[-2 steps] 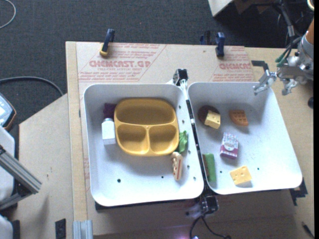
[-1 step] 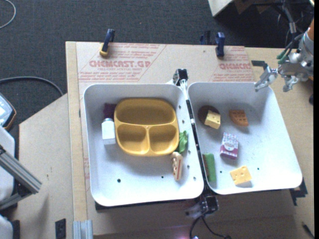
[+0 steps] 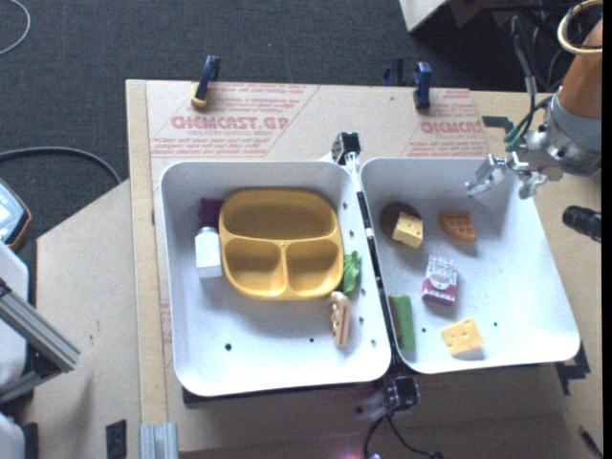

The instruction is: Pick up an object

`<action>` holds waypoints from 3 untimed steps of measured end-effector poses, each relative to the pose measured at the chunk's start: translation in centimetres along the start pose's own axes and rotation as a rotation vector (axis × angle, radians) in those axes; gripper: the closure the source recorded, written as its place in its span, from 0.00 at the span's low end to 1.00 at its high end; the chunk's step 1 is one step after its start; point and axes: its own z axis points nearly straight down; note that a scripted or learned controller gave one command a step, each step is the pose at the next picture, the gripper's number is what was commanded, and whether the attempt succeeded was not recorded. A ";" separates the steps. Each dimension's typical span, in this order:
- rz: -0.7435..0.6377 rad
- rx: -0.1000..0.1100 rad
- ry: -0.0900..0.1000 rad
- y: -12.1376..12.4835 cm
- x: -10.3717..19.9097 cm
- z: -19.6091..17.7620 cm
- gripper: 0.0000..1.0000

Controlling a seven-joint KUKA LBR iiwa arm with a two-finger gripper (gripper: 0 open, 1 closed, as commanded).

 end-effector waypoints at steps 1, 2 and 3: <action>0.000 -0.002 -0.001 0.5 -0.7 4.9 0.00; 0.001 -0.008 -0.001 0.7 -0.7 9.9 0.00; -0.002 -0.019 -0.004 1.0 -0.7 8.2 1.00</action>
